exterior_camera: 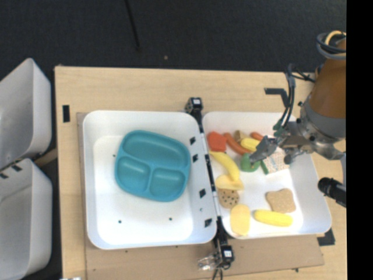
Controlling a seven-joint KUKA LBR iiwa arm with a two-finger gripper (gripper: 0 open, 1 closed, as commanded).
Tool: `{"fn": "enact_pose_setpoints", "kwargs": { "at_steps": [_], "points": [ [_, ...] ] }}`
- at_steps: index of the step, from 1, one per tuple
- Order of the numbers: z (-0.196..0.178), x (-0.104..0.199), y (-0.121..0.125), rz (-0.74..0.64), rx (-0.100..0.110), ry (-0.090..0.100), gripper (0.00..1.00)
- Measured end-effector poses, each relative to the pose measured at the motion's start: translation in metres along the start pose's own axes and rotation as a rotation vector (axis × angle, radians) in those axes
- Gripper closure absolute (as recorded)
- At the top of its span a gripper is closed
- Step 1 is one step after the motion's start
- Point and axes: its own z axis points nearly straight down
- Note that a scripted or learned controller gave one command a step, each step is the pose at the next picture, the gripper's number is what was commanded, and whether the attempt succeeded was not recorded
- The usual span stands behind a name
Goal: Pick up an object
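Note:
The right bin (312,182) holds several toy foods: a red pepper (217,140), an orange carrot (236,146), a small yellow piece (250,143), a banana (226,163), a green piece (250,164), a yellow wedge (229,183), a cookie (228,199), a toast slice (281,200), a long yellow piece (273,217) and a pale yellow lump (239,219). My gripper (275,153) hangs over the upper middle of this bin, just right of the green piece. It is open with nothing between its fingers; one dark finger (263,148) points at the green piece.
The left bin (93,214) holds a teal divided plate (152,165). A black divider with clips runs between the bins (204,174). The arm's grey body and orange band (329,98) cover the right bin's far right corner. White boxes (20,115) stand at the left.

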Motion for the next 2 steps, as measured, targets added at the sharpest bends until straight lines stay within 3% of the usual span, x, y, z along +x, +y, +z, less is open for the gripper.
{"fn": "enact_pose_setpoints", "kwargs": {
  "at_steps": [1,2],
  "points": [
    [-0.003,0.000,0.001,-0.002,-0.007,-0.001,0.00],
    [0.053,0.005,0.009,0.000,-0.001,0.000,0.00]
  ]
}}
